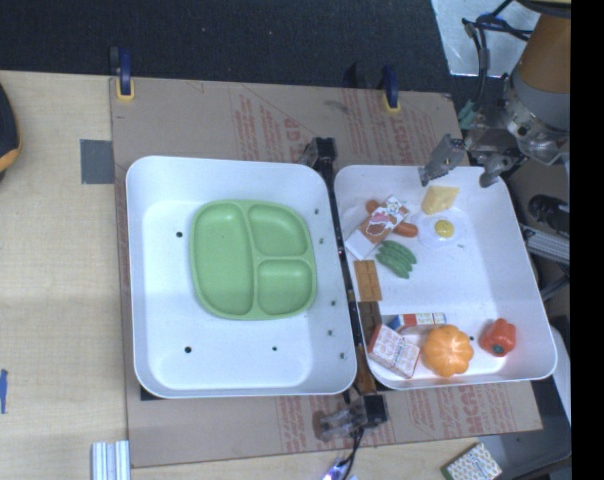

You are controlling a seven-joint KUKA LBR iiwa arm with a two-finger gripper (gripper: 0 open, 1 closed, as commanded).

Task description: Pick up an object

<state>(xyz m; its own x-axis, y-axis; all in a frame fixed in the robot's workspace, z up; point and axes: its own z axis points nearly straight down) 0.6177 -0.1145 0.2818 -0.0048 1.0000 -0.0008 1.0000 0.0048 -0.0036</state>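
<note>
Gripper [465, 165], jaws spread and holding nothing, poised over the far edge of the right bin [518, 258], just above the yellow cheese wedge [440, 199]. Nothing is grasped yet; descent, closure and lift remain.

- A light wooden bench top [42, 298] is seen across the left and lower part of the view.
- A brown cardboard sheet [252, 118] is laid over it and held at its far edge by two blue clamps [123, 71].
- A grey tape patch [96, 160] is stuck just left of the sheet.
- A dark carpeted floor [242, 13] is seen beyond the bench.
</note>
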